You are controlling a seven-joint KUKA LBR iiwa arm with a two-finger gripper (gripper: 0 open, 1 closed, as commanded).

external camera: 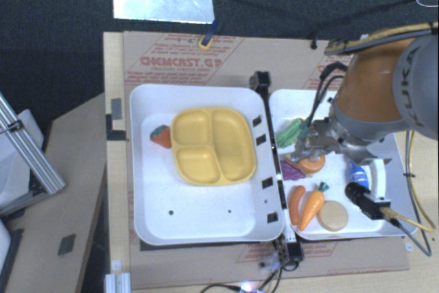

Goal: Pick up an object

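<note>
While the gripper (310,147) sits low in the right bin (384,226), nothing is lifted yet. It hangs right over an orange piece (312,164) lying on a purple piece (293,171), near the bin's left wall. That orange piece looks like the likely target, though that's my guess. Whether the gripper is open or closed, or has hold of anything, I cannot tell; the wrist hides it from above.

Other candidates in the same bin: green piece (289,131) just up-left of the gripper, two carrots (305,206) side by side toward the front, tan disc (333,215) touching the right carrot, blue item (359,176) to the right by the arm's black fittings.

Progress: approach looks done, grasp unconfirmed, lift still to do.

Left bin (158,216) holds a yellow three-compartment plate (209,145), compartments bare, with a strawberry (161,136) just beside its left edge.

Writing: the brown board (182,58) under the bins reads "CHEMCAST GP" in red, repeated but cut off near the right bin. Arm (384,89) shows "KU" of the KUKA mark at the right edge.
</note>
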